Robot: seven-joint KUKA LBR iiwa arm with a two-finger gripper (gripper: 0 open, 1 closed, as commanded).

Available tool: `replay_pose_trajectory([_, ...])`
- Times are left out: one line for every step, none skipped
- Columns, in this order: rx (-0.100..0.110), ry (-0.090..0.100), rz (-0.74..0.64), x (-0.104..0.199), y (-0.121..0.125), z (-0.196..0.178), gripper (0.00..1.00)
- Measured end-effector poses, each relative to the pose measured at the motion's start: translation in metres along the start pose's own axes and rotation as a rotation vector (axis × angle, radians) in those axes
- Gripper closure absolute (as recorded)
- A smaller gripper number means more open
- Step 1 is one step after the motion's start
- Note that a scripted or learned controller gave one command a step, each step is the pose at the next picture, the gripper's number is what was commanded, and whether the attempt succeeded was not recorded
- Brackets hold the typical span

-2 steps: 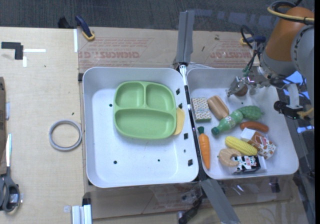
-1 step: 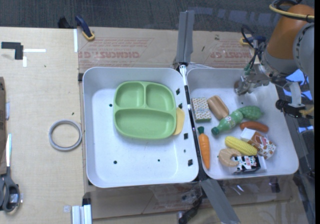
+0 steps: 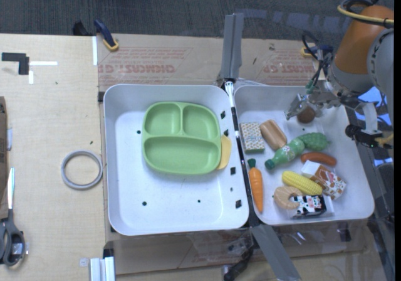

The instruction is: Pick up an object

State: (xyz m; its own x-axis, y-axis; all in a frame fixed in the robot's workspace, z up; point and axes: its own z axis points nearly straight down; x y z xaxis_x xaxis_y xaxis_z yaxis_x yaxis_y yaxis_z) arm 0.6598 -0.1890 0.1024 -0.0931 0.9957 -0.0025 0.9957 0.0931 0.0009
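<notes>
My gripper (image 3: 306,109) hangs over the far part of the right bin (image 3: 357,211), near its back wall. A small brown round object (image 3: 306,115) sits between its two grey fingers, and the fingers are shut on it. Below it in the right bin lie toy foods: a tan bun (image 3: 273,134), a waffle square (image 3: 252,137), a green bottle (image 3: 285,154), a leafy green piece (image 3: 314,142), a red sausage (image 3: 318,159), a corn cob (image 3: 301,181) and a carrot (image 3: 256,189).
The left bin (image 3: 119,167) holds a green divided plate (image 3: 182,138) with a yellow piece (image 3: 224,152) under its right edge. A black-and-white carton (image 3: 311,206) lies at the right bin's front. On the bench to the left are a tape ring (image 3: 81,169) and scissors (image 3: 9,239).
</notes>
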Motion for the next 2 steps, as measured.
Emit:
replay_pose_trajectory([-0.002, 0.004, 0.015, -0.0052, 0.0005, 0.0088, 0.0])
replay_pose_trajectory([-0.001, 0.001, 0.015, -0.0062, 0.0003, -0.0012, 1.0])
